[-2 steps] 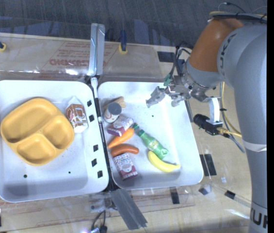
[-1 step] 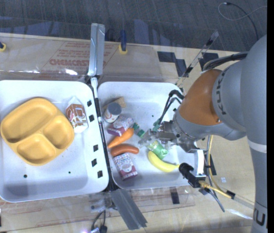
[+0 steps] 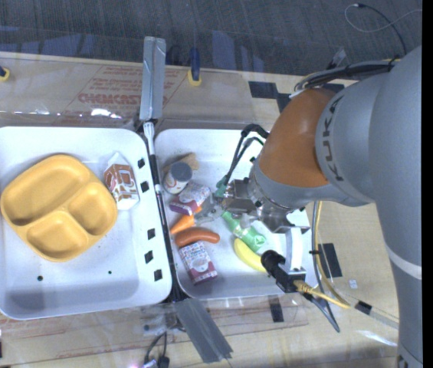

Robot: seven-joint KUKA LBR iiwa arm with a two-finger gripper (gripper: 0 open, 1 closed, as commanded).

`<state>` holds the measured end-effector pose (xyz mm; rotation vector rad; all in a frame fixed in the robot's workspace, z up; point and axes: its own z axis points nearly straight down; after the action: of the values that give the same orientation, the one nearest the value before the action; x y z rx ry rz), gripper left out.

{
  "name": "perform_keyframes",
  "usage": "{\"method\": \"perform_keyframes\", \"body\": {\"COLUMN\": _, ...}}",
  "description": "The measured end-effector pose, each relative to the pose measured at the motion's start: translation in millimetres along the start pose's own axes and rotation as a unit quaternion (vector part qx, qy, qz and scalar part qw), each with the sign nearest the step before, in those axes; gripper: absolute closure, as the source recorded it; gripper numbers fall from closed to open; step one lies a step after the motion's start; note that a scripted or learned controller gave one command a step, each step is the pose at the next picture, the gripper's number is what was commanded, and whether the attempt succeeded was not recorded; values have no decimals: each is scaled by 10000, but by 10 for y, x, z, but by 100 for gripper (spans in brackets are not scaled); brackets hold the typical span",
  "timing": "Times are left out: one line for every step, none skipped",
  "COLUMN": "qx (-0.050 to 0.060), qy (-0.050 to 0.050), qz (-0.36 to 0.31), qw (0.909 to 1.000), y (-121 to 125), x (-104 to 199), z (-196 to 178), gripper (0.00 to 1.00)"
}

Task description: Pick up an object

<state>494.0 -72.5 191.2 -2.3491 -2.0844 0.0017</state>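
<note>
Over the right bin the arm bends down, its tool low among the toys, grip state unclear.

Right bin crowded; left roomier

Grey arm, orange band (KUKA lettering)

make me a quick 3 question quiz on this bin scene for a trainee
1. True or false: the yellow divided tray lies in the left bin.
2. Which item lies nearest the front wall of the right bin? A) red packet B) small can C) sausage
3. Fill in: the banana lies just below the ____ bottle.

Key: 1 true; 2 A; 3 green.
</note>
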Motion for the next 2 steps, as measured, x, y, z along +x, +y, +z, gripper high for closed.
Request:
{"method": "perform_keyframes", "body": {"qx": 14, "qy": 4, "qz": -631, "qw": 9980, "y": -95, "x": -750, "z": 816, "gripper": 0}}
{"method": "perform_keyframes", "body": {"qx": 7, "qy": 8, "qz": -495, "qw": 9988, "y": -54, "x": -1004, "z": 1002, "gripper": 0}}
